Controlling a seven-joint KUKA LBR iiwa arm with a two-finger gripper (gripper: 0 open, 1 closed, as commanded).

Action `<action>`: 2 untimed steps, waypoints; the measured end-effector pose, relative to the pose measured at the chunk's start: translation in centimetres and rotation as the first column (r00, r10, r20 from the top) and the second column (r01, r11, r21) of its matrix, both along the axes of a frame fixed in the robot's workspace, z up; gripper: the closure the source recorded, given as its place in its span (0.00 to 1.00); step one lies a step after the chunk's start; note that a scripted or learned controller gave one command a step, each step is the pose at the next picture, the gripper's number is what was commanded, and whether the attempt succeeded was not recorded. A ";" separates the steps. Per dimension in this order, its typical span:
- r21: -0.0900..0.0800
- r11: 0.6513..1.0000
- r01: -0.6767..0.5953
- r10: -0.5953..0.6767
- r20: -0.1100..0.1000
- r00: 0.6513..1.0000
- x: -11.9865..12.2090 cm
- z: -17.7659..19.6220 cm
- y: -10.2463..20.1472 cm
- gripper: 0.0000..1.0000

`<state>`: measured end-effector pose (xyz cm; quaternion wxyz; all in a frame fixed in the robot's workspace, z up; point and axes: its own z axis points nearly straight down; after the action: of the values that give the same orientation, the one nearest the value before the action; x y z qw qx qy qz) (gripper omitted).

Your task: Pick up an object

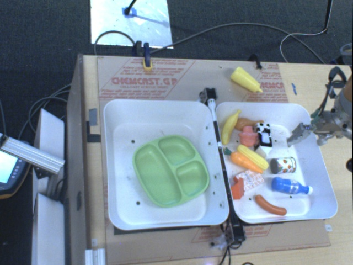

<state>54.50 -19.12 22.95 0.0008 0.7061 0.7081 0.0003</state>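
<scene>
A: Where do the pickable objects sit?

B: They crowd the right bin. A banana lies at its 11 o'clock corner, with an orange-brown piece beside it and a pink block just below that. A black-and-white cow figure stands near the middle top. A corn cob lies against a carrot at 9 o'clock. A small printed can is near the centre, a blue bottle at 5 o'clock, a sausage at 6 o'clock, and a red-and-white packet at 7 o'clock.

A: And the gripper?

B: The gripper hangs over the bin's 2 o'clock edge, nothing visibly between its fingers; whether they stand apart or together cannot be told.

A: Anything else?

B: The left bin holds a green divided plate. A second yellow corn cob lies on the cardboard at 12 o'clock beyond the bins.
</scene>
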 end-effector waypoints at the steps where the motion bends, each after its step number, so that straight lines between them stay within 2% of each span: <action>1: 0.002 1.000 -0.001 0.001 -0.003 1.000 2.5 -9.6 4.0 0.00; 2: 0.000 1.000 -0.001 0.001 0.008 1.000 2.5 -12.9 5.9 0.00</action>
<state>57.01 -13.20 10.06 0.0038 0.7059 0.7083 0.0032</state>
